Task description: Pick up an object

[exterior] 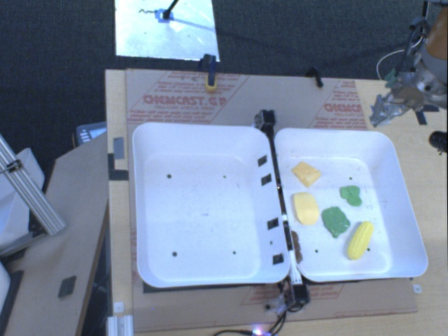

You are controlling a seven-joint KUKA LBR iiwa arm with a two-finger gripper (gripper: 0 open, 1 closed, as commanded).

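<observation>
A: Where's the arm [428, 54] rn?

B: Far right, up past the right bin's [392, 145] far corner, over the surface [336, 100]. Jaws hang around the bin's far-right edge, can't tell if they're open or closed, too small and blurry.

A: Anything in them?

B: Nothing I can see between them.

A: And the stuff to grab?

B: All in the right bin. Yellow wedge [306, 173] toward the far left, pale yellow block [305, 208] just nearer than that. Small green piece [351, 195] to the right, bigger green one [336, 220] near the block, corn [360, 239] nearest, right side.

A: Left bin [161, 138]?

B: White, sits touching the right one w/ black clips [268, 180] along the join.
</observation>
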